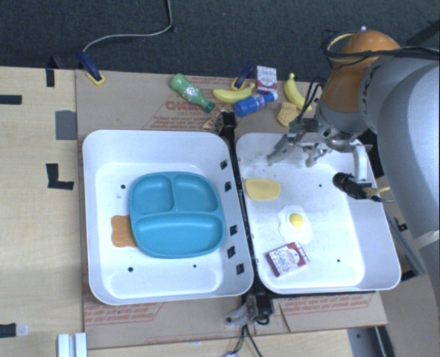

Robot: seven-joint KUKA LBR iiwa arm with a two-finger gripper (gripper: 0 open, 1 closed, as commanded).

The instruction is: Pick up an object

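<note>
My gripper (285,149) looked open w/ nothing in it, I think; yellow chip (263,190) wasn't picked up yet.

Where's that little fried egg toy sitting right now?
The fried egg lies in the right-hand bin, near its middle, between the pale yellow disc above it and the small red packet below it.

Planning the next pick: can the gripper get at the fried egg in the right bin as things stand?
Probably yes. The fried egg lies flat and uncovered on the right bin floor, apart from its neighbours, and the gripper hangs over that bin's far end.
</note>
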